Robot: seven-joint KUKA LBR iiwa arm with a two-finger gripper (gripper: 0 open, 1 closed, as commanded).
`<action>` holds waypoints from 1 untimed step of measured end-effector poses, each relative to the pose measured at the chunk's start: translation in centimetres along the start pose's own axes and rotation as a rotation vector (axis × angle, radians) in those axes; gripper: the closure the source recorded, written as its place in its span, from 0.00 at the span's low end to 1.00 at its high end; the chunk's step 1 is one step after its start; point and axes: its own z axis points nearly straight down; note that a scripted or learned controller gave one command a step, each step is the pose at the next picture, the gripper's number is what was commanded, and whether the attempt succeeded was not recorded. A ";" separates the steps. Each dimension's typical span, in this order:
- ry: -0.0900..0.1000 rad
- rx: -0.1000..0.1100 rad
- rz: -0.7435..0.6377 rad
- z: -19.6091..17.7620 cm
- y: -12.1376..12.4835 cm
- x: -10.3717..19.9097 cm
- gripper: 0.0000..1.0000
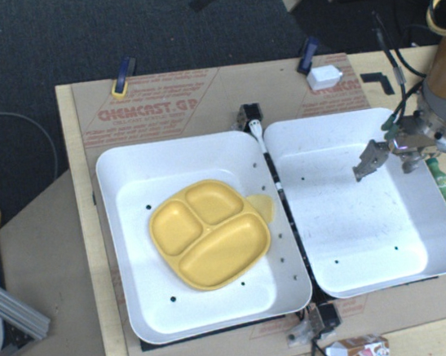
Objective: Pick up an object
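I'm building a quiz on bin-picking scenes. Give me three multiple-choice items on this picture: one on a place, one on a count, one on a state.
1. Where is the yellow plate?
A. left bin
B. right bin
C. on the floor

2. How many compartments has the plate?
A. two
B. three
C. five

3. How does the plate lie?
A. open side up
B. flipped over
C. on edge

Answers:
1 A, it rests inside the left bin.
2 B, two small hollows above one large.
3 A, the hollows face up.
The gripper is over the right bin.
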 end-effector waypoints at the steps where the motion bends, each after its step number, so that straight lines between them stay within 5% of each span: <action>1: 0.001 0.000 -0.003 -4.4 -4.6 4.7 0.00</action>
